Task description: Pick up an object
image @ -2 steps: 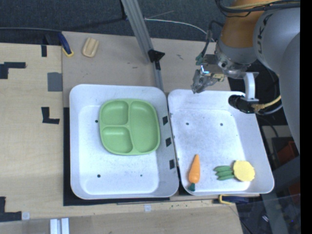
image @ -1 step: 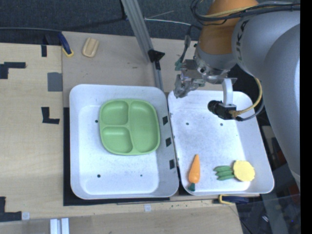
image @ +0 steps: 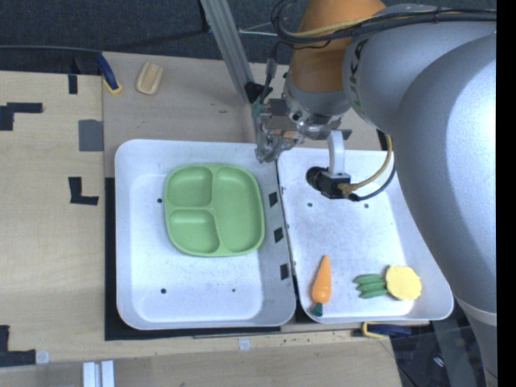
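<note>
A green divided plate (image: 214,210) lies in the left white bin (image: 129,240). In the right white bin (image: 355,232), near its front edge, lie an orange toy carrot (image: 322,278), a green bean pod (image: 370,285) and a yellow round piece (image: 403,282) touching the pod. My gripper (image: 269,147) hangs at the far end of the divide between the two bins, above the plate's far right corner and well away from the carrot. I see nothing held in it.
The grey arm with its orange band (image: 330,22) covers the upper right. A black cable fitting (image: 326,181) hangs over the right bin's far part. A tan block (image: 149,78) and a blue-and-yellow clip (image: 109,72) lie on the bench behind the left bin. A slanted metal bar (image: 224,35) stands behind the gripper.
</note>
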`<state>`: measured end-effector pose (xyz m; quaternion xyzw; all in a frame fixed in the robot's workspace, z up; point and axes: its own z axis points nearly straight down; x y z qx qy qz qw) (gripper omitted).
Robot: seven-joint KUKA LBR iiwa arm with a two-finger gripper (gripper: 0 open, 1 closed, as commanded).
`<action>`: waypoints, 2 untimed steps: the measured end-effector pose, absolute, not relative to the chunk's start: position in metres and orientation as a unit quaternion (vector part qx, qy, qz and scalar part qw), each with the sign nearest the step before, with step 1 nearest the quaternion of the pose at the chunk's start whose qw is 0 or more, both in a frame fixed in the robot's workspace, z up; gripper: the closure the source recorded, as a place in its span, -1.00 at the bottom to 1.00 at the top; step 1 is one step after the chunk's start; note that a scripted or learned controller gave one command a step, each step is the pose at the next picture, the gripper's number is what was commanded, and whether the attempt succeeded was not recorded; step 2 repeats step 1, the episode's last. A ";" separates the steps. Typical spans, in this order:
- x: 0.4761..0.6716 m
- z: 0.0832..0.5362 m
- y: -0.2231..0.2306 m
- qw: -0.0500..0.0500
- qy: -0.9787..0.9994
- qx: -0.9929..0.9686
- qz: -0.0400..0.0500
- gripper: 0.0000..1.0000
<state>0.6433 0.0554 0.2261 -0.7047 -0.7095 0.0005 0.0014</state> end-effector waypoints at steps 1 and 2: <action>0.643 0.221 0.101 0.001 -0.709 -0.705 0.000 1.00; 0.643 0.221 0.101 0.001 -0.709 -0.705 0.000 1.00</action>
